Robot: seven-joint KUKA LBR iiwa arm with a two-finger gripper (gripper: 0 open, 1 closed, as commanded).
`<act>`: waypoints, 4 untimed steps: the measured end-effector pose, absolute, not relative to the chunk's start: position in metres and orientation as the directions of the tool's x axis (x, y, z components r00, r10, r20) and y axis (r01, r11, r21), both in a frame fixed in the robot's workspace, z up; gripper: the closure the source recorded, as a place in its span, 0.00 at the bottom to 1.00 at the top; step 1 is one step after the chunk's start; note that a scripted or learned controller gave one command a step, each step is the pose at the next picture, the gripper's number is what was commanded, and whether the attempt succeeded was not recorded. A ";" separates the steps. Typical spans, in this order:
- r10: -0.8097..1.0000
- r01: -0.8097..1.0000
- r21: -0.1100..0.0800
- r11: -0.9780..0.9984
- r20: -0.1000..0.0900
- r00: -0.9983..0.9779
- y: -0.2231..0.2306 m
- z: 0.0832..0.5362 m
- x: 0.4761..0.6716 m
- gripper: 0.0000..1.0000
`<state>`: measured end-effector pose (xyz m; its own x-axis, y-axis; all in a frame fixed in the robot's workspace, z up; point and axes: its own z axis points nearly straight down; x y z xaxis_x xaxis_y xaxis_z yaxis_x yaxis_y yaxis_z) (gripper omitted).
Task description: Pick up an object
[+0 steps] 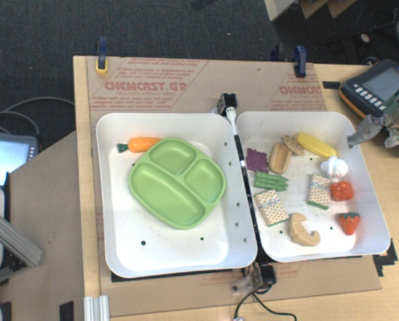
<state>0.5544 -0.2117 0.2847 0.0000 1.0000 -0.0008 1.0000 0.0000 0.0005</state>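
Several toy foods lie in the right bin [373, 243]: a yellow banana [316, 144], a white bulb [333, 168], a red tomato [342, 191], a strawberry [349, 223], two sandwich pieces [319, 191] [273, 208], green beans [271, 180], a purple piece [256, 159], a tan bread roll [279, 157] and a tan curved piece [303, 230]. My grey gripper [363, 133] comes in from the right edge and hangs over the right bin's far right corner, just right of the banana. No object shows between its fingers.
The left bin [112, 239] holds a green divided plate [178, 181] and an orange carrot [140, 144] at its far left. A black divider rail [242, 179] runs between the bins. A grey and orange pendant [375, 89] lies on the bench at the back right.
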 end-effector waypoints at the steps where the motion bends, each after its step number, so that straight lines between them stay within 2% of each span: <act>1: 1.000 1.000 -0.010 0.003 0.004 -0.003 -0.211 0.166 0.597 0.00; 2: 1.000 1.000 -0.003 0.006 0.016 -0.006 -0.218 0.087 0.658 0.00; 3: 1.000 1.000 0.001 0.005 0.001 -0.005 -0.221 0.098 0.656 1.00; 4: 1.000 1.000 -0.008 0.004 0.000 -0.004 -0.164 0.085 0.663 1.00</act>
<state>0.6633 -0.1643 0.0854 -0.0042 1.0000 -0.0001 1.0000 0.0042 -0.0081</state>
